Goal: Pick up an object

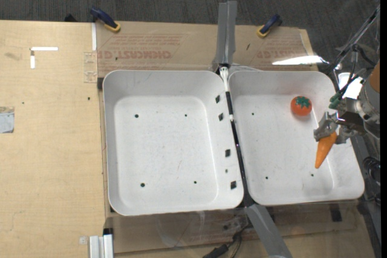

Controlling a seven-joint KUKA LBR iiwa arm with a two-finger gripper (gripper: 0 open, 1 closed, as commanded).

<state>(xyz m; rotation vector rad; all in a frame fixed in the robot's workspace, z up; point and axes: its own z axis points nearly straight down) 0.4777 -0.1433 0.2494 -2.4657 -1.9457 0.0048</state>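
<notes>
Reaching in from the right, the end effector [329, 130] sits over the right bin [284, 187], close to that bin's right wall. Its fingers look closed on the thick top end of an orange carrot [323, 151], which hangs down and slightly to the left from the grip, its pointed tip aimed at the bin floor; whether the tip touches the floor cannot be told. Up and to the left of the end effector, near but apart from it, a small round red-orange tomato [301, 105] with a green top lies on the floor of the same bin. Well to the left of the end effector, past the dark strip where the two rims meet, stands the left bin [121, 148], white with a few small dark dots on its floor. Both bins rest on a wooden table [48, 148]. Beyond the bins, farther from the camera than the end effector, a sheet of brown cardboard [157, 51] lies under their far rims, held by two blue and yellow clamps [106, 19] at its far edge
</notes>
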